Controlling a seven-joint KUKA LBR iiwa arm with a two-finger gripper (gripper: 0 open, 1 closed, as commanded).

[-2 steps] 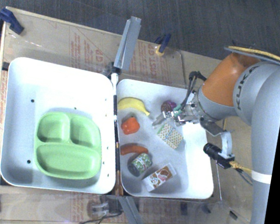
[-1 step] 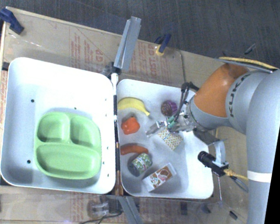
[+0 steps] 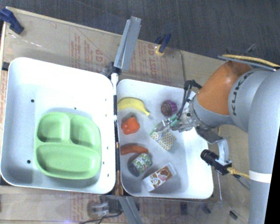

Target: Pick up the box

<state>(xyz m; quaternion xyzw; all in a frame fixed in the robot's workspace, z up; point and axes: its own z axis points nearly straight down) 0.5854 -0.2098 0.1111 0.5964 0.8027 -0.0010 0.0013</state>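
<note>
The gripper hangs low in the right bin, but whether it is parted or closed cannot be told. A small patterned packet lies just beneath it. The box rests well nearer the camera, beside a can.

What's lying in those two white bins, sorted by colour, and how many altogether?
Green: 1, divided tray
Yellow: 1, banana
Orange-red: 2, pepper, chili
Purple: 1, ball
Patterned: 3, box, can, packet
Total: 8
</note>
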